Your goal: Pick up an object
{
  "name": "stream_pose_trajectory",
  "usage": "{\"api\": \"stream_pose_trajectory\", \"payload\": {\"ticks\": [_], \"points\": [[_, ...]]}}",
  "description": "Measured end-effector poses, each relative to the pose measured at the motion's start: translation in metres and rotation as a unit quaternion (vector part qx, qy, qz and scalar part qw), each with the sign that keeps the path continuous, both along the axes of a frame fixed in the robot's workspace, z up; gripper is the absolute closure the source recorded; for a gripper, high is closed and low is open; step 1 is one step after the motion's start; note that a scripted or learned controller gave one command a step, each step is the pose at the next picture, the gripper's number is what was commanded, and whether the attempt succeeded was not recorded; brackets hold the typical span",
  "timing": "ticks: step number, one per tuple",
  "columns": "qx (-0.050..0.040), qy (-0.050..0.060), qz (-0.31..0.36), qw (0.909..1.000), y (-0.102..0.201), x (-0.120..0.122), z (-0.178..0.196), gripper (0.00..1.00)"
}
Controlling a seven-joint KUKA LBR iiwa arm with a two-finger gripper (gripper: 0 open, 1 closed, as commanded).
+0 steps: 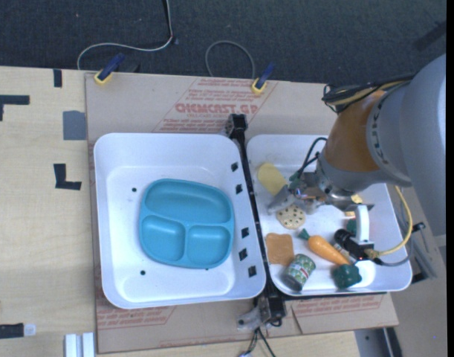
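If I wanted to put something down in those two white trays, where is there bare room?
The left tray has bare white floor all round the blue divided plate. The right tray is crowded: yellow block, cracker, toast slice, carrot, can, with the gripper over them. Its far corner by the middle divider stays free.

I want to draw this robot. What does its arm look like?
The arm is fat, round and grey, with an orange band above the wrist. Thin black and yellow cables loop beside it. The gripper at its tip is small, dark metal.
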State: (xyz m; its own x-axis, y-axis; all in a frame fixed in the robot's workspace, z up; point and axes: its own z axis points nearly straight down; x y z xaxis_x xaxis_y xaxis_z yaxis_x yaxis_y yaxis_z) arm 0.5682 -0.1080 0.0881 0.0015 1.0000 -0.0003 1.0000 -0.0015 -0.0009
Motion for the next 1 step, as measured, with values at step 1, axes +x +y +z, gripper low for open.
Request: {"api": "stream_pose_trajectory", "payload": {"ticks": [1], "points": [[-0.0013, -0.004, 0.0, 1.0, -0.0009, 0.0048, 0.0108, 1.0]]}}
